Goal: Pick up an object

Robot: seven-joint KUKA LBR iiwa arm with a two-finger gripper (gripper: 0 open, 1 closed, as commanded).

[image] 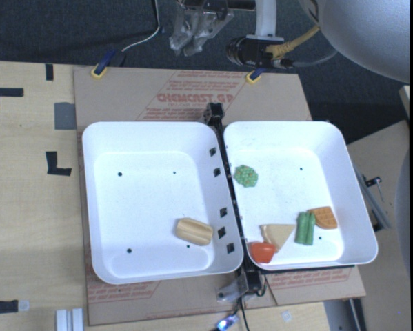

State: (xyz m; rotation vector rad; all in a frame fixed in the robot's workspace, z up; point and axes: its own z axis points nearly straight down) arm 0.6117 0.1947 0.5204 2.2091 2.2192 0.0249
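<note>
With the gripper (192, 33) high beyond both bins, its jaws too blurred to tell spread from pressed, the lone bread roll (194, 231) in the left bin (103, 150) probably offers the cleanest straight-down pick.

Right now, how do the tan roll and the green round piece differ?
The tan roll lies in the left bin; the green round piece sits in the right bin. The roll is elongated and smooth, the green piece round, bumpy and smaller. Both lie apart from other items.
</note>
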